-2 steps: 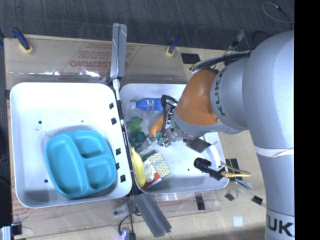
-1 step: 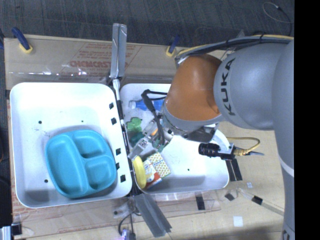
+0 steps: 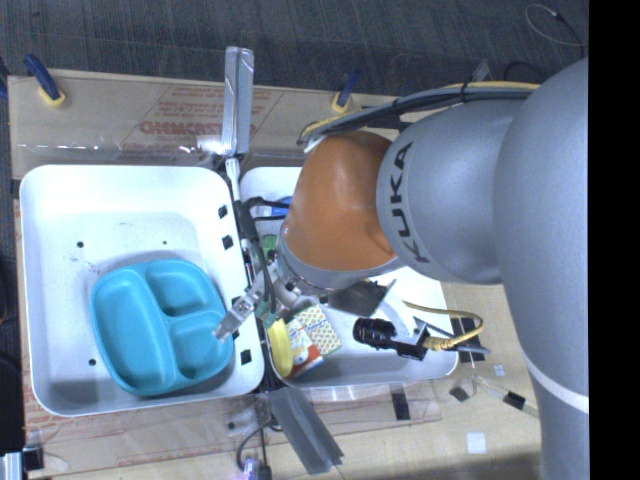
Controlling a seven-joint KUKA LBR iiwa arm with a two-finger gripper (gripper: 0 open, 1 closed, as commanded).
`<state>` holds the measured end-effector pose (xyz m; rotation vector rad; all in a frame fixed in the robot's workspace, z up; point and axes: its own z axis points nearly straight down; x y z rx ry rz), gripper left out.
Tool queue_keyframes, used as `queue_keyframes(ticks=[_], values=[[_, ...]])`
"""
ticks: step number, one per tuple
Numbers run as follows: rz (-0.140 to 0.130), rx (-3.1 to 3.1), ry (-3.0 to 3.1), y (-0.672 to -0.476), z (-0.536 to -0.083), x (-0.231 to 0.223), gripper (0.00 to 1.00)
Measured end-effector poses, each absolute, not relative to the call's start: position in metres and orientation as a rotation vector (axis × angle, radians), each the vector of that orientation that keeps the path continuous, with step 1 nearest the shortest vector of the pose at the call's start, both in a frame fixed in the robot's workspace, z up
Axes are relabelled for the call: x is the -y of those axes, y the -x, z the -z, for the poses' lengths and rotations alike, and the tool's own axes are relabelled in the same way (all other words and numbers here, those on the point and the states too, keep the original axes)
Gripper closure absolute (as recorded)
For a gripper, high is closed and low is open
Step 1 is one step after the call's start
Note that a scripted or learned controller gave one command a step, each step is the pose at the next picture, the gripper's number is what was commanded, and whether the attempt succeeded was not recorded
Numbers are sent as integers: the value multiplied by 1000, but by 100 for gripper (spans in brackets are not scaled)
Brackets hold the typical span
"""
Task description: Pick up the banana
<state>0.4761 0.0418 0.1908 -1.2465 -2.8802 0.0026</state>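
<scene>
The tray (image 3: 150, 340) beside the gripper (image 3: 240, 316) is plain turquoise, in a white bin (image 3: 50, 228). On the gripper's other side are a yellow banana (image 3: 279, 348) and a pale packet (image 3: 318, 333) with a multicoloured print. The arm (image 3: 550, 218) is grey and orange.

A shallow white plastic bin (image 3: 50, 268) sits toward the tabletop's (image 3: 120, 108) left edge and holds a light blue three-compartment plastic tray (image 3: 150, 338). A second white bin (image 3: 430, 368) beside it lies largely under the grey, orange-banded arm (image 3: 470, 198). The pincer (image 3: 240, 320) hangs at the wall between the bins, by the tray's right rim. Just beside it, toward the tabletop's near edge, a yellow banana (image 3: 279, 346) lies against a colourful patterned packet (image 3: 315, 333).
</scene>
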Motion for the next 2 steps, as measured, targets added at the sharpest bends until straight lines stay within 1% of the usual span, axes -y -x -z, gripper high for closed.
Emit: queue_keyframes(ticks=[1, 2], values=[[-2, 2900, 1197, -476, -191, -35, 0], [-3, 2903, 1193, -478, -201, -34, 100]])
